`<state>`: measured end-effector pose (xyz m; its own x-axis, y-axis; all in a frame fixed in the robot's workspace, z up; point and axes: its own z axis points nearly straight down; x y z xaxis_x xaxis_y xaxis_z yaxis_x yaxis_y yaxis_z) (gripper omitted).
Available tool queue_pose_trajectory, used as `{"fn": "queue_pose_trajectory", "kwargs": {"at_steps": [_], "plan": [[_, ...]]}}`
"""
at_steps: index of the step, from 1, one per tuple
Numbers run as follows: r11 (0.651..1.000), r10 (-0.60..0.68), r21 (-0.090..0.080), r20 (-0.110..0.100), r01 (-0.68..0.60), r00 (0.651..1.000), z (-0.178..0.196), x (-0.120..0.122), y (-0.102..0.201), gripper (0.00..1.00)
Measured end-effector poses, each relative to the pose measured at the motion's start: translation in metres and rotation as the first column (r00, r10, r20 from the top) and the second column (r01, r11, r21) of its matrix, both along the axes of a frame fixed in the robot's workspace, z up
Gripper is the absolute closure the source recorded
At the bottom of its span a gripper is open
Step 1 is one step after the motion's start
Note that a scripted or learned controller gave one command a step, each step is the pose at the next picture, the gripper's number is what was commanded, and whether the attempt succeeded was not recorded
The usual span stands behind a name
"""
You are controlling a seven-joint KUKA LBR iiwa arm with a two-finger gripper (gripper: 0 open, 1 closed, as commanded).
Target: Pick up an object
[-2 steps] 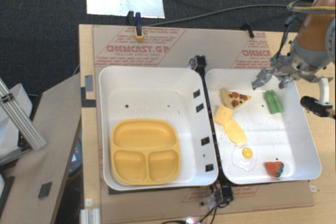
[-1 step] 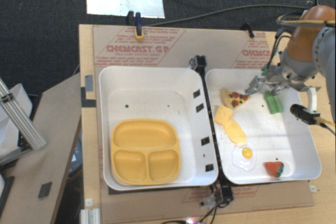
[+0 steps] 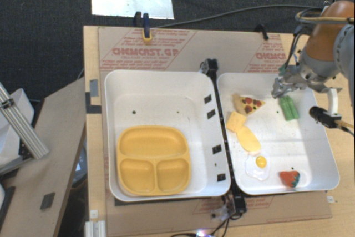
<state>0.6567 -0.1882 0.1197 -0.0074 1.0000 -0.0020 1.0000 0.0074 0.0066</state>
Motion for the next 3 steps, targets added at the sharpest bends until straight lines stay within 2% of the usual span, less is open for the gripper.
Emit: {"fn": "queue_pose_trajectory", "kwargs": {"at_steps": [1,2,3], "plan": [[1.000,-0.001,0.000,0.002,0.001,1.000,0.063,0.008,0.006,1.00],[1.000,0.000,0.000,0.001,0.000,1.000,0.103,0.009,0.006,1.00],[1.000,0.002,0.003,-0.003,-0.002,1.000,0.115,0.003,0.059,1.00]]}}
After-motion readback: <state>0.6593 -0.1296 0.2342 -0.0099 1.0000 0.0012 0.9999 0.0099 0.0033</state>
